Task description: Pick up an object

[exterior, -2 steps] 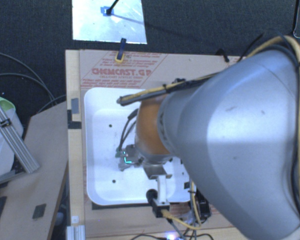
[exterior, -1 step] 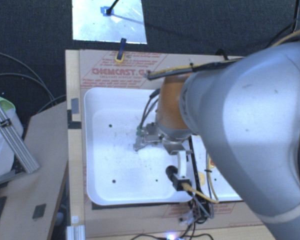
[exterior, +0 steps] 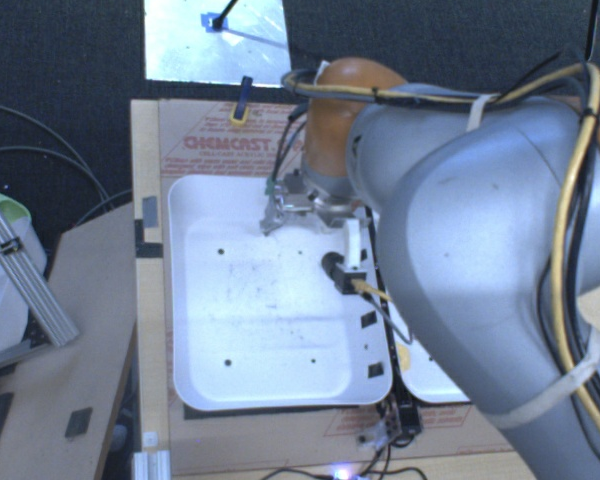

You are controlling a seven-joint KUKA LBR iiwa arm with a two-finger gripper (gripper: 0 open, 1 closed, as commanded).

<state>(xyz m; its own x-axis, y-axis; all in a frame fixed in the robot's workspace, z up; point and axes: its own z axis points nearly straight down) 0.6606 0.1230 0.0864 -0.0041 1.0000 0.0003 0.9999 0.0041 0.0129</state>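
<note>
Over the far rim of the left bin (exterior: 195, 268) hangs the claw (exterior: 277, 213), at the end of the grey arm (exterior: 480, 218) that reaches in from the right. I cannot tell whether the claw is apart or together, since the wrist above it blocks the sight, and nothing can be seen in its grasp. The orange band (exterior: 345, 98) sits just above the wrist, crossed by a yellow cable (exterior: 420, 93).

The arm's broad grey body covers most of the right bin (exterior: 435, 383), leaving one white corner in sight near the front. Whatever lies under the arm is hidden, so I cannot say where the thing to be picked is or which way it points. The left bin's floor shows four small dark dots (exterior: 221, 253) set in a rough rectangle, and faint scuffs between them. Two small black tabs (exterior: 368, 320) sit along its right rim.

Both bins rest on a cardboard sheet (exterior: 220, 143) with red lettering. Beyond the left bin, a dark clip with a yellow end (exterior: 242, 103) lies on that sheet, its long axis running away from the bin and its yellow end nearer the bin. Behind it lies a shiny metal plate (exterior: 215, 23). To the left, the tan desk (exterior: 90, 298) carries slanted aluminium rails (exterior: 25, 278).
</note>
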